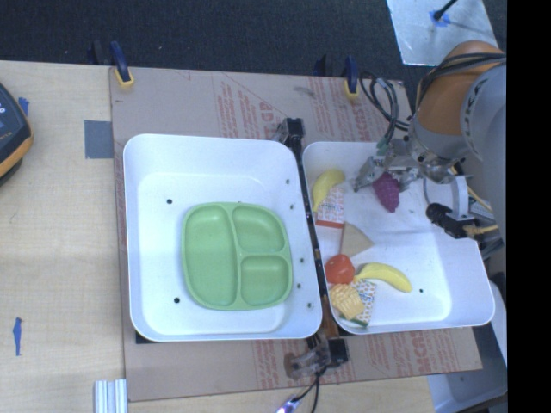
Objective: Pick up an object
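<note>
While our gripper [385, 172] hangs over the right bin [448, 304], fingers seemingly pinching the purple toy [387, 193] at its far end, we judge a straight lift safest; tilting risks a slip.

- A purple object [387, 192] is seen at the right bin's [465, 312] far end, just beneath the claw [385, 172].
- Whether it is gripped cannot be told.
</note>
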Motion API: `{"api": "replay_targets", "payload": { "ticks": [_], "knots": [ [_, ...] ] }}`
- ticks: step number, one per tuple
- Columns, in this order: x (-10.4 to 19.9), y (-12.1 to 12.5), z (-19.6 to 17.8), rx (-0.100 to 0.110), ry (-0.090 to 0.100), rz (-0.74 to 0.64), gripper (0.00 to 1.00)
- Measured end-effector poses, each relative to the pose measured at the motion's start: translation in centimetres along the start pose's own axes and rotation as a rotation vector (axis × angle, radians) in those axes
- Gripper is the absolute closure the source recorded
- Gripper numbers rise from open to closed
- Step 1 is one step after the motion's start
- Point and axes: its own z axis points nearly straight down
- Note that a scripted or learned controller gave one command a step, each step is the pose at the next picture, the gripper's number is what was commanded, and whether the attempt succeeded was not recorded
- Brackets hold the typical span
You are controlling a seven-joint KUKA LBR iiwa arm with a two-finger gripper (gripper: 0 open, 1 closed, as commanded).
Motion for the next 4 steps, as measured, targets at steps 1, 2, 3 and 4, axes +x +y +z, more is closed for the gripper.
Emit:
{"api": "replay_targets", "payload": {
  "ticks": [1,2,3,4],
  "knots": [
    [-5.5,0.0,-6.8,-0.003,-0.001,0.004,0.00],
    [-1.8,-0.1,0.1,0.001,0.000,0.001,0.00],
    [-5.5,0.0,0.0,-0.003,-0.001,0.003,0.00],
    [0.8,0.0,0.0,0.000,0.000,0.000,0.00]
  ]
}}
